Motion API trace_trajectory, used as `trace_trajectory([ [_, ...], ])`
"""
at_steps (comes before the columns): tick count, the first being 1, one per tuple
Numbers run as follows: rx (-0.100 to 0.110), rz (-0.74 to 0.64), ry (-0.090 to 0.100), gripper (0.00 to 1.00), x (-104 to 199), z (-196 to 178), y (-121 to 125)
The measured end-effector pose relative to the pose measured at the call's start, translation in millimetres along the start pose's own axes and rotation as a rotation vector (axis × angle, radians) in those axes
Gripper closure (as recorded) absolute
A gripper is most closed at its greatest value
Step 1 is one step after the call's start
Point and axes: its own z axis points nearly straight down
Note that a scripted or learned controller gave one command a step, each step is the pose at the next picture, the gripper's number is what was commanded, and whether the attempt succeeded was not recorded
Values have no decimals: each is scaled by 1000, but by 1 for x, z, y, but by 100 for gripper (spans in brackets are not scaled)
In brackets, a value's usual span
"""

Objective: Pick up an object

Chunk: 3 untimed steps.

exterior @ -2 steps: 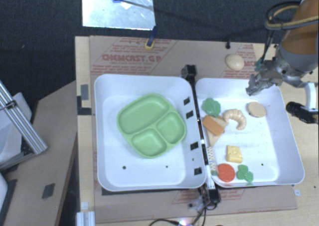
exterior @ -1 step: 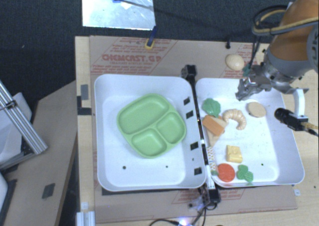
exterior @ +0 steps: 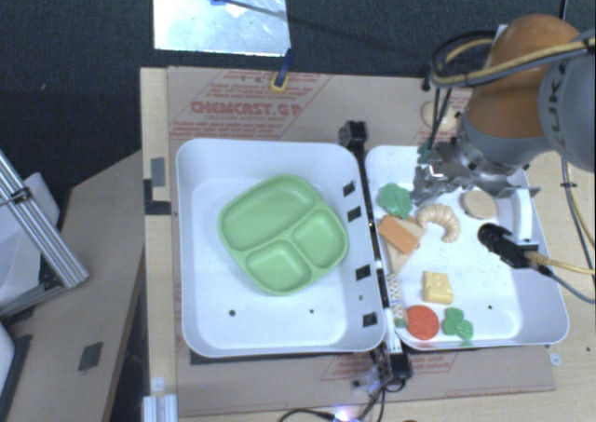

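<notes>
Your gripper [exterior: 426,189] is hanging low over the right bin [exterior: 540,313], and whether it is grasping anything you cannot tell. Just beside it, a ridged tan croissant [exterior: 441,219] is lying, with a leafy green piece [exterior: 395,197] and an orange wedge [exterior: 399,234] close by. Beyond, a glossy green divided plate [exterior: 282,232] is sitting in the left bin [exterior: 200,313].

Toy foods [exterior: 438,221] lie scattered, seemingly flat, right bin [exterior: 540,318]
</notes>
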Motion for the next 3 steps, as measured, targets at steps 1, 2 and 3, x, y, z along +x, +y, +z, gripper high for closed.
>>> trace_trajectory([
  [1,0,0,1,100,57,1,-29],
  [2,0,-1,1,100,104,-5,-52],
  [3,0,9,-2,100,101,-5,-66],
])
